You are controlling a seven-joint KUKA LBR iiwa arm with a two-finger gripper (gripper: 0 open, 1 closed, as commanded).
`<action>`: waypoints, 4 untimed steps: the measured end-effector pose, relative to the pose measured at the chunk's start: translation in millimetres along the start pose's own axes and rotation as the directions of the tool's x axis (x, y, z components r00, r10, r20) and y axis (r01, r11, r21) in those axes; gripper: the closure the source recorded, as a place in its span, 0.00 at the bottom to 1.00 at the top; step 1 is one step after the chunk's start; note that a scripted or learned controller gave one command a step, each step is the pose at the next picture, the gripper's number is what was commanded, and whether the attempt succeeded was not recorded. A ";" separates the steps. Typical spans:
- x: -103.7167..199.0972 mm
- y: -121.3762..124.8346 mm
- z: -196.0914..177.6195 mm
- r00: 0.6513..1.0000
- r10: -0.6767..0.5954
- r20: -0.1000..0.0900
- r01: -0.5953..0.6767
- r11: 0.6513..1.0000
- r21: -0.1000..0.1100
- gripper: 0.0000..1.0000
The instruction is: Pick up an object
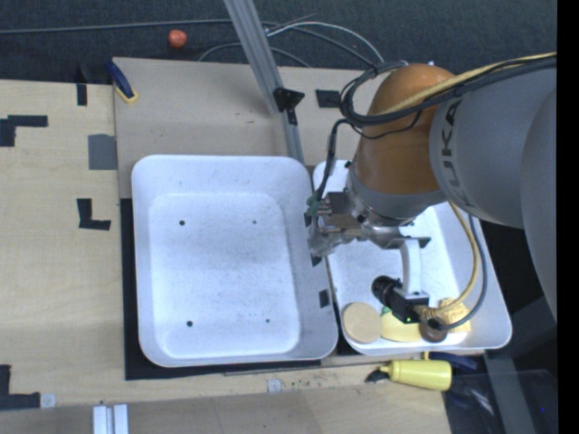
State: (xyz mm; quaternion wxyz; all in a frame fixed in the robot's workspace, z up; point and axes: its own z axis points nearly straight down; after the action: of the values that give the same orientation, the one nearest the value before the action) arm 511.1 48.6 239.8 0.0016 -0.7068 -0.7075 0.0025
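— What does the ground look like?
— A pale wooden bench (54,269) marked with strips of black tape fills the left of the frame. A dark floor (72,7) runs along the top, with a small orange ball (177,37) on it at the upper left. Two white bins sit side by side on a black mat (199,370). The left bin (141,242) takes the middle of the frame, and its speckled floor lies open from wall to wall.
— And the other one?
— The right bin (493,333) is largely covered by the grey and orange arm (403,143), which reaches in from the right edge. The gripper (318,238) is at that bin's left wall, just beside the left bin's rim. I cannot tell how far it is open, nor whether it has hold of anything.
— Where are the things to pick?
— In the right bin's lower left corner, at the lower right of the frame. A tan disc (360,322) lies flat, touching a yellow piece (398,333) on its right. Both are below the gripper in the frame and apart from it.
— Anything crowding the edges?
— A slanted grey metal bar (258,52) comes down from the top towards the left bin's upper right corner. A yellow-handled tool (423,373) lies just below the right bin's lower rim.
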 end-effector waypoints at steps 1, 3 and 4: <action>-66.2 41.8 53.8 1.000 0.006 0.001 -0.006 1.000 0.000 1.00; -129.7 68.4 -4.1 1.000 -0.003 -0.002 0.003 1.000 -0.008 1.00; -88.7 82.0 -11.7 1.000 -0.003 -0.002 0.003 1.000 -0.006 1.00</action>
State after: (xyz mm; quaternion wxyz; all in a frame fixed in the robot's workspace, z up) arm 593.3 -39.9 251.1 0.0002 -0.7056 -0.7086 -0.0004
